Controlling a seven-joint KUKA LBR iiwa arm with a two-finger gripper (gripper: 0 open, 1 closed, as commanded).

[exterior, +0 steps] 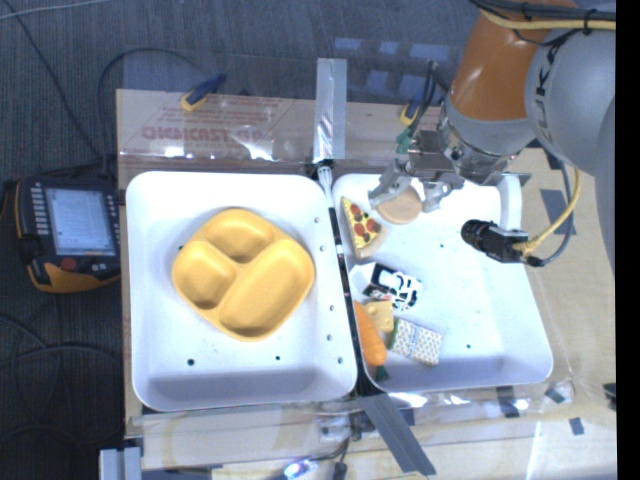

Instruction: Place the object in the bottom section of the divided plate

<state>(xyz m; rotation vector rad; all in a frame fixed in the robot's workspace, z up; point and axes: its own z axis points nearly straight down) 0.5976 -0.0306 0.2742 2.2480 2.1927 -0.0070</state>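
Two-finger grey gripper: fingers sitting apart around a round tan flat object. Yellow three-section divided plate: lying well to the camera's left of the gripper, in the neighbouring white bin. Its large bottom section is facing the near edge.

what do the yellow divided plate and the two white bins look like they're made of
The divided plate looks like moulded plastic with a matte to satin finish: uniform yellow, soft rounded dividers, faint sheen. The left bin and right bin look like smooth, glossy white plastic, judging by rounded rims and glare patches, though coated metal can't be excluded.
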